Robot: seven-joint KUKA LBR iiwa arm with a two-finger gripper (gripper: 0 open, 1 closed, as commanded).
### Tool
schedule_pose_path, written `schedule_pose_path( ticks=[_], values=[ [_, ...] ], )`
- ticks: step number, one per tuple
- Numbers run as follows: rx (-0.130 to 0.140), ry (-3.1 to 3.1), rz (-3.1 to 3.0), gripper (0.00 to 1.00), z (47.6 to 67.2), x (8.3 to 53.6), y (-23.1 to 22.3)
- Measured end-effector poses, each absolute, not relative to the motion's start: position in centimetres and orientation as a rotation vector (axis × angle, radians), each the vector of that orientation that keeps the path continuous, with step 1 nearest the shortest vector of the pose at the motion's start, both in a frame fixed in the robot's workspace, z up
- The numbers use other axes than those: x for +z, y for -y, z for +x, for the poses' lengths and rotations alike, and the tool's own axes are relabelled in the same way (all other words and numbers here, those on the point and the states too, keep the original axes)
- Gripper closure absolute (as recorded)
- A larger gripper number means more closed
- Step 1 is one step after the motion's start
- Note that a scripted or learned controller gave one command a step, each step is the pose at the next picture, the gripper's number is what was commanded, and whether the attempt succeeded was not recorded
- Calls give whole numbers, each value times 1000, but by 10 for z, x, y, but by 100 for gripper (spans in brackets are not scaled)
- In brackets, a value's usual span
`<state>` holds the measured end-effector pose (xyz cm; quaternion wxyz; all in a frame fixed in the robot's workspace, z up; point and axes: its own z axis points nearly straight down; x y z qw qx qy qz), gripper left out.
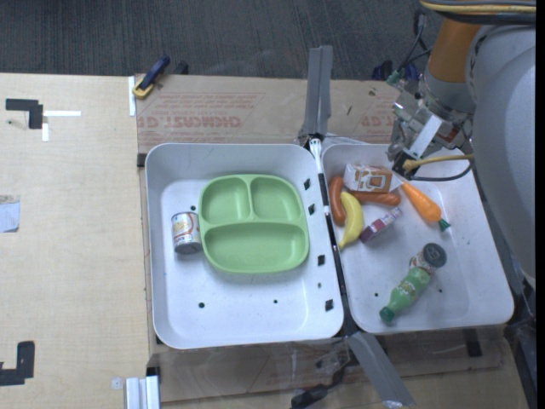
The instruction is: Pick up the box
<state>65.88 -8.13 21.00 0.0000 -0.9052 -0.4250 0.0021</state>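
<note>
Two shallow white bins (162, 228) are sitting side by side on a cardboard-covered bench. In the right bin's far left corner, a small white-and-orange carton box (368, 178) is lying flat, long axis running left-right, touching a red sausage (375, 198). Just beside it, the two-finger gripper (407, 156) is hovering; whether open, I cannot tell.

Two bins (162, 254) (477, 305); one plate (254, 223), can (185, 232), box (369, 178), banana (351, 220), carrot (421, 201), green bottle (407, 290).
</note>
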Motion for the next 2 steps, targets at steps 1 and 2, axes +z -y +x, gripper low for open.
schedule_pose_path(
  ticks=[1,2],
  values=[
    [8,1335,-2843,0,659,209,81],
    [11,1404,-2807,0,596,119,94]
  ],
)
